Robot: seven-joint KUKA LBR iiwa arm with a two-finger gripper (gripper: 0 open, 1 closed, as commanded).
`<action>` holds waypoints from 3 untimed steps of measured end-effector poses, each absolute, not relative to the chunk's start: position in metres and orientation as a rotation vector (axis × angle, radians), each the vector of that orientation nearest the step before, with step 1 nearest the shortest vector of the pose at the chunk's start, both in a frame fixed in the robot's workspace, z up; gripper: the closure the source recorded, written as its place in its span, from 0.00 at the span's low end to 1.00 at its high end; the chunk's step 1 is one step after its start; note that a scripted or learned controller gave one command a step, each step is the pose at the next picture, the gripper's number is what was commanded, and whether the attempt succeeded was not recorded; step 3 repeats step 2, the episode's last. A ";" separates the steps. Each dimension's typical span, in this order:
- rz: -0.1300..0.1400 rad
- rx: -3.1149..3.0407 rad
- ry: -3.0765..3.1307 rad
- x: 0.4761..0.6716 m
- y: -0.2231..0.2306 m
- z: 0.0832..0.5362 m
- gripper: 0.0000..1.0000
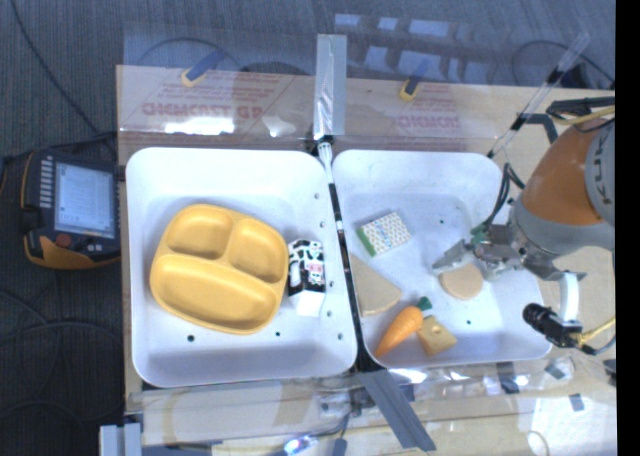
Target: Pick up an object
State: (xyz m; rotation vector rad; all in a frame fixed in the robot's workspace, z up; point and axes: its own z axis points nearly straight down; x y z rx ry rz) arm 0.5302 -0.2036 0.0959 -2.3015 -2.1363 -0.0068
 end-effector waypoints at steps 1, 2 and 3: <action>0.001 -2.301 -2.132 0.528 -0.205 0.103 1.00; 0.002 -2.166 -2.274 0.532 -0.148 0.198 1.00; 0.002 -2.166 -2.274 0.532 -0.148 0.198 1.00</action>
